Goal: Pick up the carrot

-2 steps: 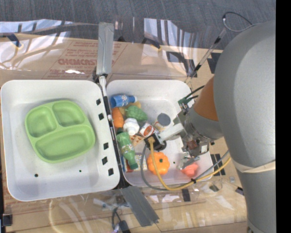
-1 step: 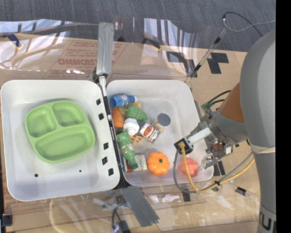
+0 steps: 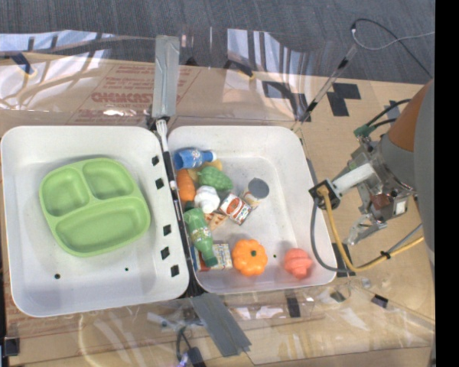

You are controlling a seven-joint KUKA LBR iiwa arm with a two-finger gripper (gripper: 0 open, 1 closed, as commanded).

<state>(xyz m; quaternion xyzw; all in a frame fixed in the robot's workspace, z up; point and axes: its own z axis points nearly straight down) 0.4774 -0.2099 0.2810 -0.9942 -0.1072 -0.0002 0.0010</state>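
While the carrot point(image 3: 185, 185) lies among toys in the right bin point(image 3: 291, 147), the arm's jaws, state unclear, hang outside it.

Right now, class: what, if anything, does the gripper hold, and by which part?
Nothing: the gripper sits outside the right bin, and the carrot lies inside.

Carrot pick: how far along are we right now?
Nothing looks done: the carrot lies in the right bin by its left wall, among other toy food. In hand: the end effector sits outside that bin, right of it. Left: reach over, descend, grasp, lift.
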